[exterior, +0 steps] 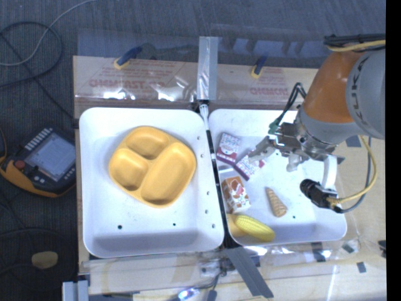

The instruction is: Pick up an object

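Gripper [276,150]: over right bin [313,231], upper middle; grip unclear.
Nearest: purple packet [249,166], just beside.
Advice: drop straight, straddle the packet, avoid pink-white carton [229,144].

Dark grey carpet floor [94,17] crossed by loose cables [37,33]; a handheld control pendant [41,162] lies left of the surface [150,83].

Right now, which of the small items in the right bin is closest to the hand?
The purple-and-white packet, just left of the hand. The ice cream cone, corn cob and orange carton lie lower, farther away.
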Motion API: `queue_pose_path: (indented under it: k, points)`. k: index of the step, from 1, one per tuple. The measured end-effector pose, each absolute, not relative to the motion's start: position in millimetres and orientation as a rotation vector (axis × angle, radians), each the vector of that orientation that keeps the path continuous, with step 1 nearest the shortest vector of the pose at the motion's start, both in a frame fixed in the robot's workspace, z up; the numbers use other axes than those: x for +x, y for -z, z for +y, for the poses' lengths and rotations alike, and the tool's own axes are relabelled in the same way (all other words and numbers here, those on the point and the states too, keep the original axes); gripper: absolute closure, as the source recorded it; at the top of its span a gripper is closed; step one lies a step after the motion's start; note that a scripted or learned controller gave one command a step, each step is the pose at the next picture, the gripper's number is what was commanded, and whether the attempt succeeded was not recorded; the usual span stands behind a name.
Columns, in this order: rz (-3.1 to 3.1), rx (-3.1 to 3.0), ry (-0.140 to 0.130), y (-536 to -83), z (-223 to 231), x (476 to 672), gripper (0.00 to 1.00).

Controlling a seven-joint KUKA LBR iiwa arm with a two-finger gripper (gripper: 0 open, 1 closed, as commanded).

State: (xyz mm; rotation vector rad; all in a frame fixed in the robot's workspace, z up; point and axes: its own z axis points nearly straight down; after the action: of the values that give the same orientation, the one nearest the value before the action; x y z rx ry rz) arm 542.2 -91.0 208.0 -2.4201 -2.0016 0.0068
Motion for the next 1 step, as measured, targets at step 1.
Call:
queue_pose_path:
  k: [1]
  points:
    - [-1.562, -2.724, -0.007, -203.0, -141.6, 499.3, 0.00]
